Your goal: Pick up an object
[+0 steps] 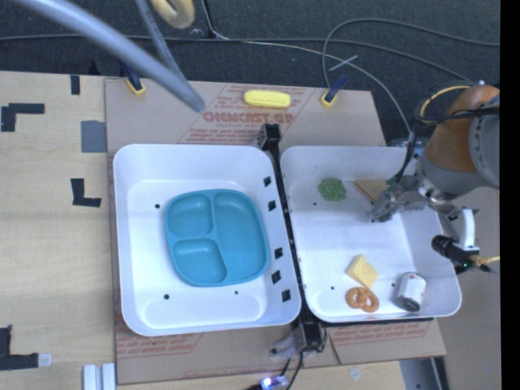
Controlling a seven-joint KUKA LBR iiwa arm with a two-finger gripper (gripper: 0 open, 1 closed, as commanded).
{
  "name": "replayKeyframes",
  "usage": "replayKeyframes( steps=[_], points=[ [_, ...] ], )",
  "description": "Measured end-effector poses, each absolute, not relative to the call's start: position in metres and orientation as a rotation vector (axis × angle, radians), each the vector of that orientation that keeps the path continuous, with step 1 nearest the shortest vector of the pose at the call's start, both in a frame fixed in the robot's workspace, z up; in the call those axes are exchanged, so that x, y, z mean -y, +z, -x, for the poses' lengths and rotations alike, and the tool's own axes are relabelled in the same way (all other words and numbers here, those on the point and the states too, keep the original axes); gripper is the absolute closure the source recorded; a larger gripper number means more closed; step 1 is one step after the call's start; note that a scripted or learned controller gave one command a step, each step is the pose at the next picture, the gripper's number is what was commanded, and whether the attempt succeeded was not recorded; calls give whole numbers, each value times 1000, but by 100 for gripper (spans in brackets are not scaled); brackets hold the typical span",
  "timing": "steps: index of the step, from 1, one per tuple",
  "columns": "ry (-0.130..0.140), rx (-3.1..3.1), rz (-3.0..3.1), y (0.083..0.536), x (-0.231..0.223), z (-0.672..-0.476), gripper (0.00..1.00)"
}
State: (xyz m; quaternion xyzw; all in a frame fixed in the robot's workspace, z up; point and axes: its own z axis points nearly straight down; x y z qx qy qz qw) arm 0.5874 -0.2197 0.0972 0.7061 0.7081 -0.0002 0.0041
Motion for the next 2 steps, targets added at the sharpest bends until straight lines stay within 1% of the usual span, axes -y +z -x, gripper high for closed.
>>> replayKeyframes(
  steps=[1,2],
  points=[
    [4,-2221,-2217,151,210,-584,100],
    [3,-2221,-2217,194,208,-588,100]
  ],
)
